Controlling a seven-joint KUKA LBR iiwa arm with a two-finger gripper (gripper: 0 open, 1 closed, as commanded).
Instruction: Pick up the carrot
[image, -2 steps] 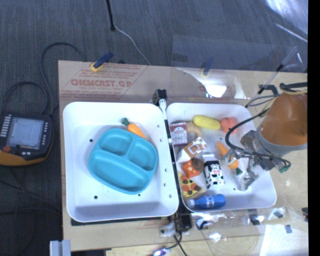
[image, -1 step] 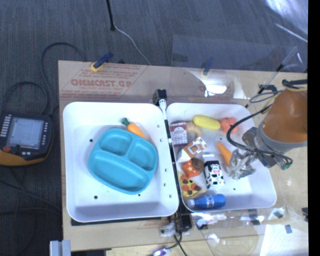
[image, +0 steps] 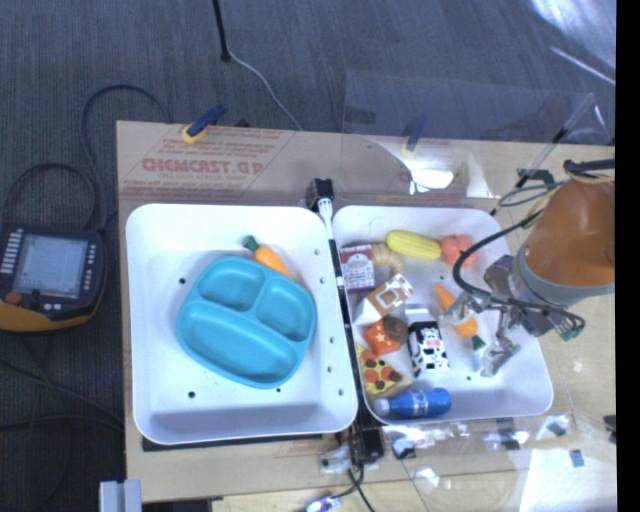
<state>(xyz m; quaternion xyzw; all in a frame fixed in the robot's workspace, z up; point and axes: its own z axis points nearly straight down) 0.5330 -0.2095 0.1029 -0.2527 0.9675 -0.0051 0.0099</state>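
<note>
The carrot (image: 270, 259) is orange with a small green top. It lies in the left bin (image: 150, 300), against the far edge of a blue divided plate (image: 248, 320). My gripper (image: 496, 352) hangs low over the right side of the right bin (image: 530, 395), far to the right of the carrot. It is close to two small orange pieces (image: 464, 324) and a bit of green. The arm's orange band (image: 575, 235) rises above it. Nothing shows held in the gripper.
The right bin is crowded: a yellow corn cob (image: 413, 244), a red can (image: 357, 266), an orange-white box (image: 390, 293), a cow-print carton (image: 427, 347), a pizza slice (image: 378, 372) and a blue bottle (image: 418, 403). A pendant (image: 48, 275) lies on the floor at left.
</note>
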